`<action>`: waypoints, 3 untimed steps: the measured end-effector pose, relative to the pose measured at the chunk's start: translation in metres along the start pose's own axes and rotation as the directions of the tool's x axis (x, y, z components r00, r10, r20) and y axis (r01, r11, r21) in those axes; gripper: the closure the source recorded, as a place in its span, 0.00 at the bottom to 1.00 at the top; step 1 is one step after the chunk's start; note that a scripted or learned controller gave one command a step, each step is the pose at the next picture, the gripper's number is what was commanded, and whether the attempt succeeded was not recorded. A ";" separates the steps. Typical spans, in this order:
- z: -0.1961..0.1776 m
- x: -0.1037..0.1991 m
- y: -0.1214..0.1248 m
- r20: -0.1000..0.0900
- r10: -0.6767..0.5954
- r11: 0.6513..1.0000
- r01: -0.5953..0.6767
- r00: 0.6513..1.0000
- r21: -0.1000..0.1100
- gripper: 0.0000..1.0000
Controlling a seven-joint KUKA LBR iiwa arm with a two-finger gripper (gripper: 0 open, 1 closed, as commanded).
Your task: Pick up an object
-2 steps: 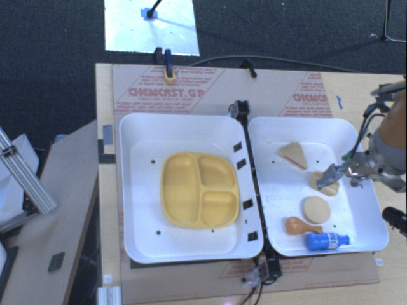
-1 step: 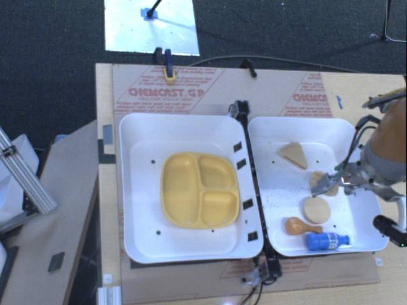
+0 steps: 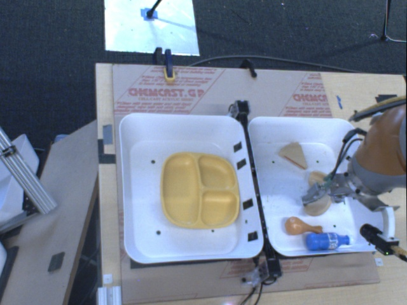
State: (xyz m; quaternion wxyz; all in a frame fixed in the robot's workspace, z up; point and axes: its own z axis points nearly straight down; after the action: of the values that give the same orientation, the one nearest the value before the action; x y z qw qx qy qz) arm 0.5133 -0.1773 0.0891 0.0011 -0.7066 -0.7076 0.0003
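Right bin crowded at its near-right end; left bin taken up by one tray.

The arm [image 3: 381,151] and its gripper [image 3: 316,196] hung over the right bin [image 3: 267,170], blocking its right side. Just beside the gripper lay a tan piece [image 3: 316,178]; a wedge [image 3: 293,154] sat further back, and a spoon [image 3: 301,225] and a blue bottle [image 3: 327,240] lined the near wall. The bin's left half lay open. In the left bin [image 3: 137,170], a yellow tray [image 3: 200,190] filled the middle, leaving only margins along the walls.

Red print reading "CHEMCAST GP" repeats across the brown protective sheet [image 3: 191,84] on the table; the right-hand copies are too blurred to read.
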 end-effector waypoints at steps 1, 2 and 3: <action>-0.014 -0.001 0.002 0.002 -0.001 1.000 0.001 1.000 -0.006 1.00; -0.058 -0.003 0.007 0.003 -0.002 1.000 0.002 1.000 -0.008 1.00; -0.122 -0.005 0.009 0.004 -0.003 1.000 0.003 1.000 -0.011 1.00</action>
State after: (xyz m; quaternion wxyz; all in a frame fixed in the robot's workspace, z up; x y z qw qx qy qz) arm 0.5230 -0.1828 0.2112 -0.0043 -0.7057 -0.7085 -0.0020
